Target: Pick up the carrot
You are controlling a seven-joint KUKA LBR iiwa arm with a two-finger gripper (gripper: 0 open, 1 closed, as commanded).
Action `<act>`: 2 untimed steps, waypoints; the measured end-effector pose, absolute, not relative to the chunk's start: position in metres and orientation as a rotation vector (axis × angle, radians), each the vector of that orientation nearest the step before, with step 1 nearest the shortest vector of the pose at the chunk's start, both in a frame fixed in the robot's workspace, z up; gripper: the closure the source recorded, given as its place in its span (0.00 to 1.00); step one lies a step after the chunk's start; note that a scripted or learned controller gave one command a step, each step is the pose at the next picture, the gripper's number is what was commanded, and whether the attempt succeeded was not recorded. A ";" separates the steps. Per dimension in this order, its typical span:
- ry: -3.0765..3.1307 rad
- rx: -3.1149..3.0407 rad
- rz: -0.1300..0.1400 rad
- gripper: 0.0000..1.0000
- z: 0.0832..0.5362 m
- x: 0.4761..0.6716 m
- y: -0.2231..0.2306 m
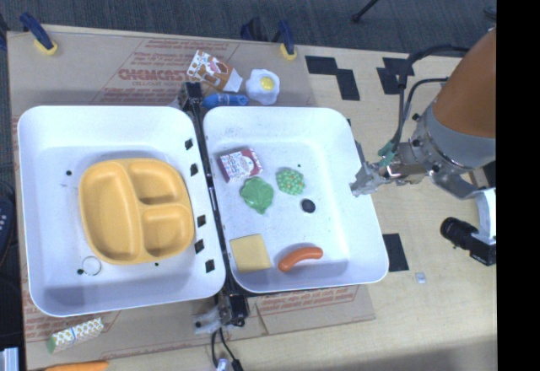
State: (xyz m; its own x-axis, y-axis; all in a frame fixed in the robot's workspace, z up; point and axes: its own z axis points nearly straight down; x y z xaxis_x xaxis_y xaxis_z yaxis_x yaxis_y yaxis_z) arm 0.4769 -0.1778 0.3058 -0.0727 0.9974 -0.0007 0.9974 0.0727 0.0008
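Carrot (300, 257) in right bin (359, 137), well apart from gripper (364, 184).

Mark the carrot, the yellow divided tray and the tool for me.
Orange carrot-shaped toy (300, 257), camera view, mid-body, lying in the right bin.
Yellow divided plastic tray (135, 209), camera view, centre divider, in the left bin.
Tool (364, 184), camera view, tip, over the right bin's right rim.

Bench (439, 293) under two bins (51, 125)
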 end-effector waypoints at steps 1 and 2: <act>2.488 1.925 -0.002 1.00 0.210 0.476 -0.211; 2.734 1.543 -0.002 1.00 0.316 0.477 -0.211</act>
